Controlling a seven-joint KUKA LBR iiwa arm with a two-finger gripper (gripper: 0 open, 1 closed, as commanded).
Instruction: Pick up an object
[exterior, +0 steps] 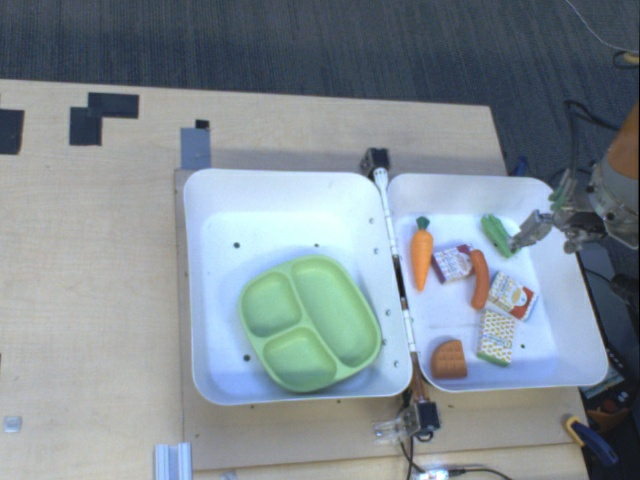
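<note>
I see the gripper (548,223) over the right bin (560,368) near its far right corner, beside the green pepper (495,234); I cannot tell its jaw state.

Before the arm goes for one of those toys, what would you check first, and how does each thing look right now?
1. Things to pick lie in the right bin: ok; carrot, green piece, sausage, small cartons and a brown piece.
2. Gripper is over that bin: ok, near its upper right, beside the green piece.
3. Nothing already held: cannot tell.
4. Target stands apart: ok for the carrot; not ok for the sausage, which touches the cartons.
5. Green tray is out of the way: ok, it lies in the left bin.
</note>
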